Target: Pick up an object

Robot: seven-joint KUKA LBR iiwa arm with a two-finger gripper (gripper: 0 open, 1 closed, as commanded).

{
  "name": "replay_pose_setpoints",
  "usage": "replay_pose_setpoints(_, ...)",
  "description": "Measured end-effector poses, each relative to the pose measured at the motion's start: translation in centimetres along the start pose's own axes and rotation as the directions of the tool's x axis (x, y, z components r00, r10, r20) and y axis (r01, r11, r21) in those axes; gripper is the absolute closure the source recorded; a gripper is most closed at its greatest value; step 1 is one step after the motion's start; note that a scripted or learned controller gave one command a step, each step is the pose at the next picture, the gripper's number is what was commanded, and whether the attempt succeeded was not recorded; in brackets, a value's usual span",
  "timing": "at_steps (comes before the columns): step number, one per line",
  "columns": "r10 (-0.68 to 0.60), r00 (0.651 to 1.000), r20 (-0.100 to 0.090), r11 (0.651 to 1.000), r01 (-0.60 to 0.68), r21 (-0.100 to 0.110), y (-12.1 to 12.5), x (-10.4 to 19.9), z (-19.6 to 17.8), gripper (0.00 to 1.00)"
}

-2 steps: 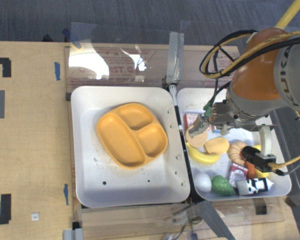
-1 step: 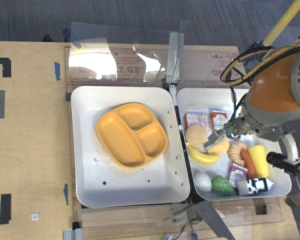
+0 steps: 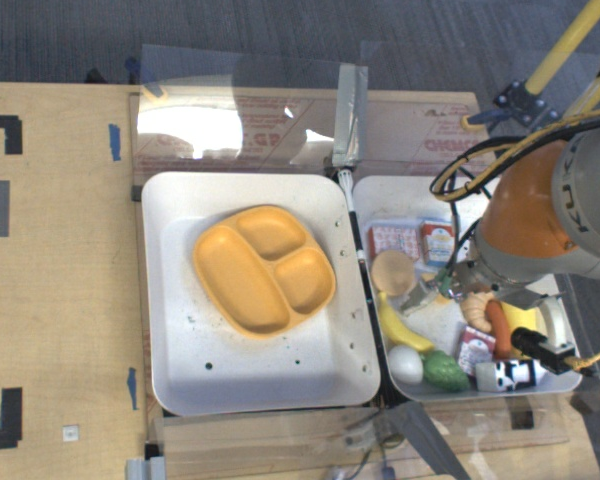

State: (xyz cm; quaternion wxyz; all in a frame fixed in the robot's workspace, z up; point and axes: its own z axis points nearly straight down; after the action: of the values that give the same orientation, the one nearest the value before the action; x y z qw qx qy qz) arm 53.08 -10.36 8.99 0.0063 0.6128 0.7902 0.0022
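**Camera view: a yellow plate in one bin, toys and the arm in the other**

Camera view looks down on a wooden bench (image 3: 50,298) with two white bins side by side. Black marks and bits of blue tape sit on the bench, left of the left bin.

Left bin (image 3: 175,368) holds one thing: a yellow plate (image 3: 263,268) with three parts. It lies flat near the middle of the left bin, a little toward the back. Small dark dots show on the bin floor in front of the plate.

A strip of grey tape (image 3: 348,118) runs up from where the two bins meet.

Right bin (image 3: 375,193) is full of small toys. Starting at the wall next to the left bin, there is a tan round thing (image 3: 392,268), then a banana (image 3: 404,330) in front of it, and a white egg (image 3: 406,366) near the front edge. A green veggie (image 3: 444,370) sits just right of the egg. Two red and white packets (image 3: 412,240) lie at the back of the right bin. A red carrot shape (image 3: 498,328) and a yellow piece (image 3: 525,318) lie farther right, and a black and white toy (image 3: 515,373) rests at the front edge.

The grey arm with its orange band (image 3: 520,213) hangs over the right bin. Its gripper (image 3: 465,286) is down among the toys, just right of the tan round thing. I cannot tell how it stands or if it has hold of any toy.
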Motion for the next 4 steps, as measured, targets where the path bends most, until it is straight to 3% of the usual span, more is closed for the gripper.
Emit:
replay_pose_setpoints(1,0.001,1.0,0.002,1.0,-0.001,-0.005,0.2,0.0,-1.1,1.0)
replay_pose_setpoints(2,0.001,1.0,0.002,1.0,-0.001,-0.003,0.1,0.0,-1.0,0.0)
replay_pose_setpoints(3,0.0,1.0,0.003,1.0,0.0,-0.006,0.2,0.0,-2.0,1.0)
replay_pose_setpoints(4,0.0,1.0,0.004,1.0,0.0,-0.009,0.3,0.0,-3.0,1.0)
